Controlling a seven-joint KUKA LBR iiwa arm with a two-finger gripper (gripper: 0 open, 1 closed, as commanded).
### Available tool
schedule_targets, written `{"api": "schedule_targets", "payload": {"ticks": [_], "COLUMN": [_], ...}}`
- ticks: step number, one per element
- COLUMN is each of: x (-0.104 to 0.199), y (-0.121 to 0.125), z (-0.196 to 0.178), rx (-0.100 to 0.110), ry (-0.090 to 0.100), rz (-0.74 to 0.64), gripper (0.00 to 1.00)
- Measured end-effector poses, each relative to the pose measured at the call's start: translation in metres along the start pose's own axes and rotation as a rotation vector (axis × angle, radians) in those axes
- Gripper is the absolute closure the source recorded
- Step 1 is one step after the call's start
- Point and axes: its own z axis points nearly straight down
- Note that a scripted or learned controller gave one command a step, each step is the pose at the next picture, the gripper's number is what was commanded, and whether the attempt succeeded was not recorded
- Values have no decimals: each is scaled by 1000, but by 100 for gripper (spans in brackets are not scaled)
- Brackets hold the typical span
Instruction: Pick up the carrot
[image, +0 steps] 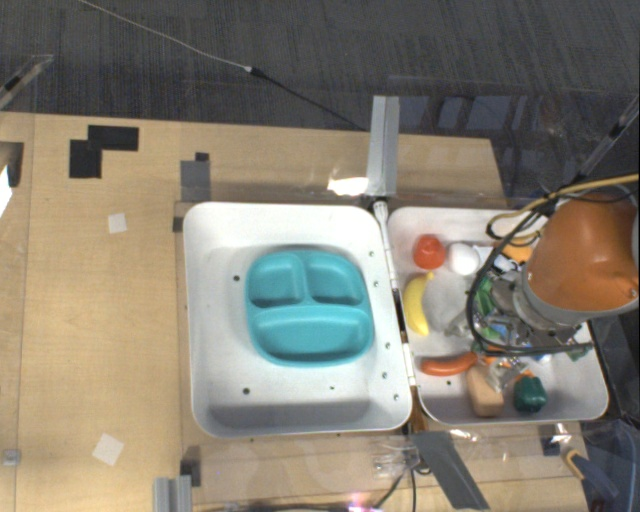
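Single fixed camera, set high above the surface (90, 330), looking down at a slight slant. Far enough back to take in both white bins: left bin (215, 400) near centre, right bin (590, 400) toward the right edge. Dark floor beyond the surface's far edge.

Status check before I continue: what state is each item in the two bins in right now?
Carrot: lying flat in the right bin, not gripped.
Banana: lying by the divider.
Teal divided plate: flat in the left bin, nothing on it.
Gripper: low over the right bin, beside the carrot.
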Motion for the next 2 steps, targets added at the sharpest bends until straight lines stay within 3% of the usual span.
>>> {"api": "schedule_targets", "payload": {"ticks": [1,2], "x": [21,15], "y": [-18,-19], "z": [14,1], "rx": [-13,-5], "ry": [5,-3], "rz": [-207,-212], "gripper": [0,100]}}
